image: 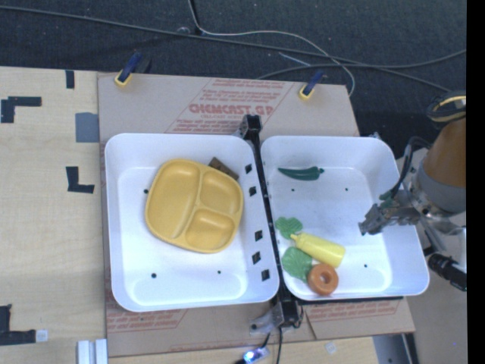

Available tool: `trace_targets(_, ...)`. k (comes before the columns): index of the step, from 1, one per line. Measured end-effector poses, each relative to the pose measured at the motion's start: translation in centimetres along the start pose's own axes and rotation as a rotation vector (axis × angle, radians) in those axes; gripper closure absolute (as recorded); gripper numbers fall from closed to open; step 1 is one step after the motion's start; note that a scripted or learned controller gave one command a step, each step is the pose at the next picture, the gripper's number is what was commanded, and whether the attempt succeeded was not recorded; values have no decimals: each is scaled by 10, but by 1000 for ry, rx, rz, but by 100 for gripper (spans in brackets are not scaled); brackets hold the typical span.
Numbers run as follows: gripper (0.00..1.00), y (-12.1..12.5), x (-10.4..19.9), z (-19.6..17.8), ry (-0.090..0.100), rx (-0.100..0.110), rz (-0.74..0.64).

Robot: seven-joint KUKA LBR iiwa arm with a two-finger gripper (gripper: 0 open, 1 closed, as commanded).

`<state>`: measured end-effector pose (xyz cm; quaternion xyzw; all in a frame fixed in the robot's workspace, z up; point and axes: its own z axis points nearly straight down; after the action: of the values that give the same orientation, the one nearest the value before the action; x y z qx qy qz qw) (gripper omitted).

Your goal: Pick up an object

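My gripper (373,224) hangs over the right part of the right bin (379,152), its dark fingers pointing left and down with nothing between them. To its left, a yellow corn-like piece (319,247) lies beside an orange ring (323,279) and two green leafy pieces (295,262). A dark green chili (300,173) lies near the bin's back wall. All of these lie apart from the gripper.
The left bin (121,203) holds a yellow divided plate (194,205) with a small brown object (224,166) at its far edge. A black divider clip strip (261,203) runs between the bins. Cables cross the dark floor behind the bench.
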<state>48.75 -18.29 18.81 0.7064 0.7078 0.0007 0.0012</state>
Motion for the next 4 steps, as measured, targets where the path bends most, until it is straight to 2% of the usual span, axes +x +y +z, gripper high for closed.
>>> trace_targets(2, 100, 12, 3, -101, -1, -1, 0)
trace_targets(3, 100, 17, 56, -82, 1, 5, -3)
trace_targets(4, 100, 27, 106, -83, 1, 3, -4)
